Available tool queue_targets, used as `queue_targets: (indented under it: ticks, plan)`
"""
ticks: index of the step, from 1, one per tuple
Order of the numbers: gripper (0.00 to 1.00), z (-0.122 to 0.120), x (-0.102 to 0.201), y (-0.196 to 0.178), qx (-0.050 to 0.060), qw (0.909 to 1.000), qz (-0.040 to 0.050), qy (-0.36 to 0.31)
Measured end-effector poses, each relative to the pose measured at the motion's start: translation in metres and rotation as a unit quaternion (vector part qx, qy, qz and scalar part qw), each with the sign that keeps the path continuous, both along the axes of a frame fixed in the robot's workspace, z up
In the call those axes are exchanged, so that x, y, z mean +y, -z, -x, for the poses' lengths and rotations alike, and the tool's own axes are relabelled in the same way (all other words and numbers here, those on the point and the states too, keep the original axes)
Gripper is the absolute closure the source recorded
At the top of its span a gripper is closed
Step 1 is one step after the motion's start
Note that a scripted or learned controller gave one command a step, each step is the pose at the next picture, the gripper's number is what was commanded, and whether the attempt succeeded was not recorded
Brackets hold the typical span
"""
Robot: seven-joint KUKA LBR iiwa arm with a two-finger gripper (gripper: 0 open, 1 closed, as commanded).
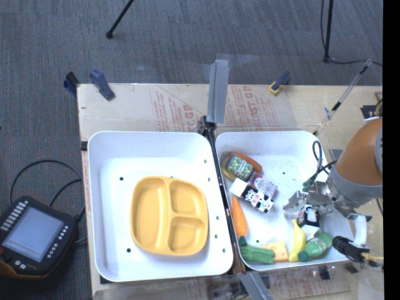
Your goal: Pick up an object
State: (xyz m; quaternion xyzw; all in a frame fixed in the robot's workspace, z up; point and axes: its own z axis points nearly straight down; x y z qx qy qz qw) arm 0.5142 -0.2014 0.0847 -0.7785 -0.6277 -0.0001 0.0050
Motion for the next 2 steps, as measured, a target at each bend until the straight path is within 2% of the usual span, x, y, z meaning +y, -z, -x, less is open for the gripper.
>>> queue_targets:
  ticks: [1, 2]
  plan:
    - [1.00, 0.002, -0.002, -0.007, 0.003, 1.0000, -0.0012, 0.003]
    - [1.00, 0.039, 0.019, -0.109, 0.000, 0.9974, 0.0018, -0.072]
